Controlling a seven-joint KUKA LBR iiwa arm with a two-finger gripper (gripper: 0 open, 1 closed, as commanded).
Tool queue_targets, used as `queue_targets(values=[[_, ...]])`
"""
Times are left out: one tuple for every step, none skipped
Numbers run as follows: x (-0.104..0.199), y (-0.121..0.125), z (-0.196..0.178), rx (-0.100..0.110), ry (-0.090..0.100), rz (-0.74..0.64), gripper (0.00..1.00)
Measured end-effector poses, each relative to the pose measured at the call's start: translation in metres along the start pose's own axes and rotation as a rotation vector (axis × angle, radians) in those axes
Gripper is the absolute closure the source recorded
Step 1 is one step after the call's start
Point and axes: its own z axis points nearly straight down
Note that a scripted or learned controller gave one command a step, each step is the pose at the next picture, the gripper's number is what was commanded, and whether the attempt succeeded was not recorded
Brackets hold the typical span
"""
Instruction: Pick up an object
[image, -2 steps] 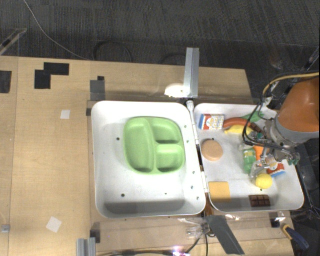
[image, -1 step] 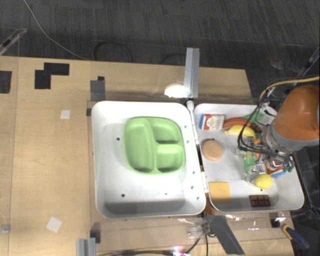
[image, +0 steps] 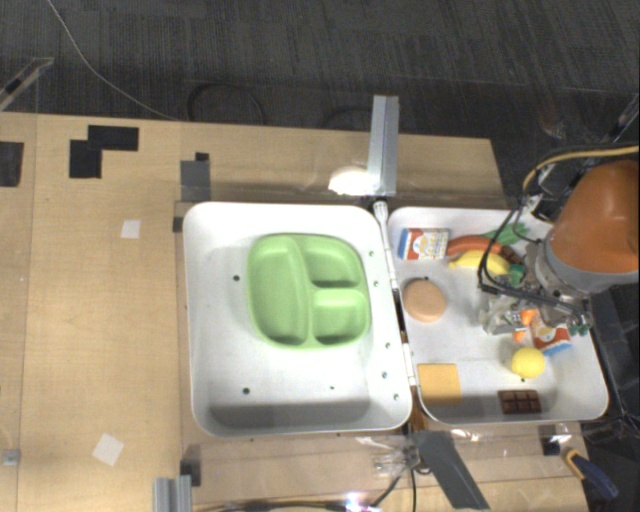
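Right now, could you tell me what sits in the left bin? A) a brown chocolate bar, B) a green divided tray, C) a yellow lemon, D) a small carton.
B: the green divided tray lies in the middle of the left bin, while the lemon, chocolate bar and carton are all in the right bin.

No text, number or brand can be read. The small carton (image: 424, 243) at the back of the right bin (image: 600, 400) bears a red and white printed face, but its lettering is too small to make out. The packet (image: 548, 335) beside the yellow ball (image: 528, 362) shows colored print, also unreadable.
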Motion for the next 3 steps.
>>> queue_targets(values=[[-0.030,-0.041,-0.063,-0.008,0.018,-0.262,1.00],[-0.029,-0.040,-0.062,-0.009,0.020,-0.263,0.00],[-0.045,-0.041,0.017,-0.008,0.015,-0.271,0.00]])
